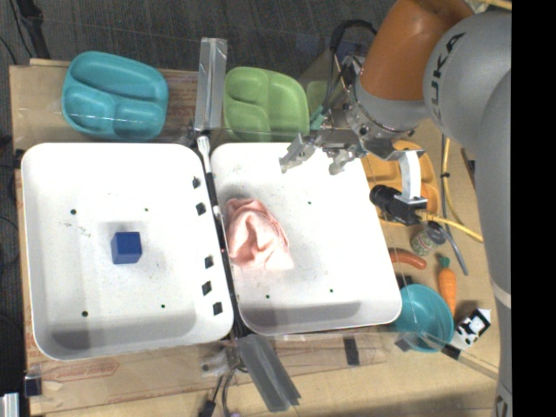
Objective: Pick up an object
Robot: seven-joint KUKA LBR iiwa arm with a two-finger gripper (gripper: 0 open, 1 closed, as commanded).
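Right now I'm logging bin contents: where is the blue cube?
The blue cube lies in the left bin, a little left of its middle, by itself. The pink cloth is in the right bin, across the divider.

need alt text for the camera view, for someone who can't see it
A grey robot arm's gripper hovers open over the right white bin's far edge; a crumpled pink cloth lies in that bin. A blue cube sits in the left bin.
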